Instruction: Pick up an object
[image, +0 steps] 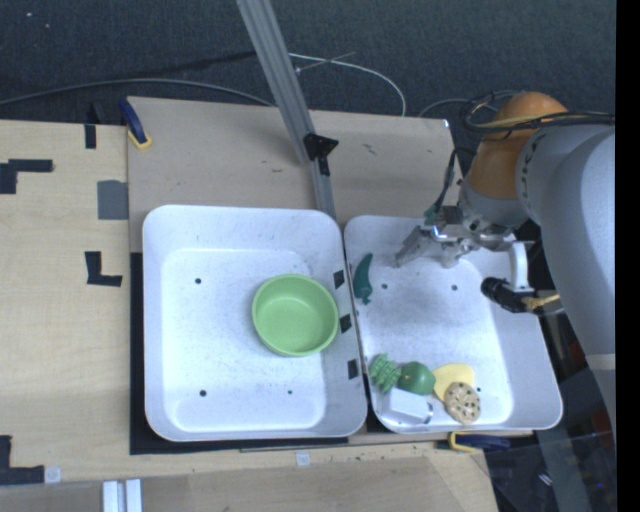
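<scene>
My gripper (432, 247) hangs over the far edge of the right bin (520, 345), fingers spread apart with nothing between them. A dark green object (362, 278) lies by that bin's left wall. A green bowl (295, 315) sits near the left bin's (190, 300) right side.

Two shallow white plastic bins sit side by side on the bench. A round green plastic bowl (295, 315) lies in the left bin (170, 240), towards its right side. In the right bin (525, 375), a small dark green curved object (362, 277) lies at the far left, and a cluster sits at the near edge: a green leafy toy vegetable (385, 372), a green round toy (416, 378), a white block (408, 405), a yellow piece (455, 377) and a speckled round cookie (462, 402).
</scene>
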